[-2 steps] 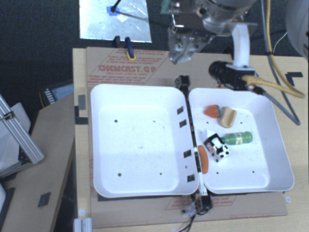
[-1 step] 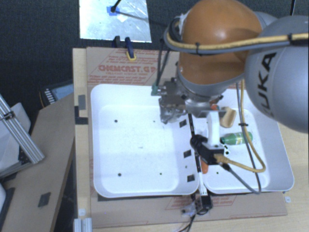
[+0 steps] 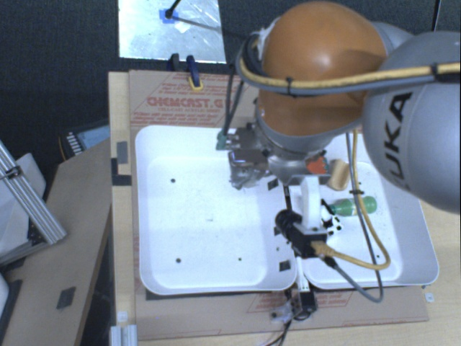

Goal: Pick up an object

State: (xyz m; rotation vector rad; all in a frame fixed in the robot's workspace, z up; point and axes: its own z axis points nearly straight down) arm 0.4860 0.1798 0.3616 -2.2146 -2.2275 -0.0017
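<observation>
My gripper hangs below the arm's big orange band, over the inner edge of the left bin, near its back right part. It is a grey metal block seen from above, and the wrist hides its tips. In the right bin lie a green object, a tan wooden cylinder and a small orange-red piece, all just right of the gripper and partly under the arm. Nothing shows in the gripper's grasp.
A white bracket with black fittings and a yellow cable hang between the bins. The left bin holds only a few dark specks. Cardboard underlies both bins, and a foil sheet lies behind.
</observation>
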